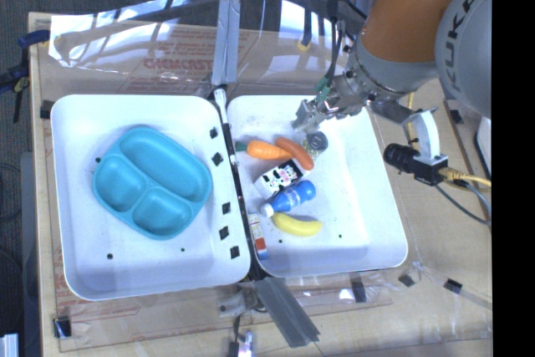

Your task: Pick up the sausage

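The sausage point(295, 152) is a short reddish-orange link lying at a slant in the upper middle of the right bin point(368, 205). Its left end touches an orange carrot point(262, 150) with a green tip. My gripper point(311, 123) hangs just above and to the right of the sausage, near the bin's back wall. Nothing shows held in it. A small grey round part point(318, 142) sits right below the gripper, beside the sausage's upper end.
Below the sausage lie a black-and-white block toy point(280, 176), a blue bottle point(293, 196) and a yellow banana point(298, 224). The left bin point(75, 255) holds a blue divided plate point(151, 181). The right side of the right bin is bare.
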